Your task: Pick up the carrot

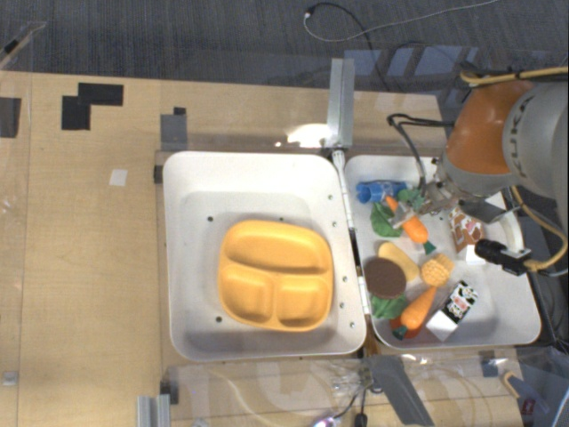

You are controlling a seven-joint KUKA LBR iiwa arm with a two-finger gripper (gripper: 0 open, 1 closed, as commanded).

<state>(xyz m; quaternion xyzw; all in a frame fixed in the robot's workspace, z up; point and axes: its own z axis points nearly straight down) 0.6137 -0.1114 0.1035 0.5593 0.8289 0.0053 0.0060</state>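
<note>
Carrot (418, 308) lies in the right bin (524, 327), toward its 6 o'clock edge, slanted with the orange body pointing to 1 o'clock and the green top at 7 o'clock. It rests among other toy food: a brown-topped disc (386, 277) just beside it at 10 o'clock, a yellow textured piece (436, 270) at 12 o'clock and a small black-and-white carton (455, 304) touching or nearly touching at 3 o'clock. The gripper (420, 199) hangs at the bin's 12 o'clock end over a smaller orange piece with green leaves (412, 228); whether its jaws stand apart or together cannot be determined. Recommended procedure: travel toward 6 o'clock, align the fingers across the carrot's short axis, and descend at mid-body. Clearance is tight at 3 o'clock and 10 o'clock. The bin wall lies close at 6 o'clock. The left bin (191, 238) holds a yellow divided tray (274, 272).
</note>
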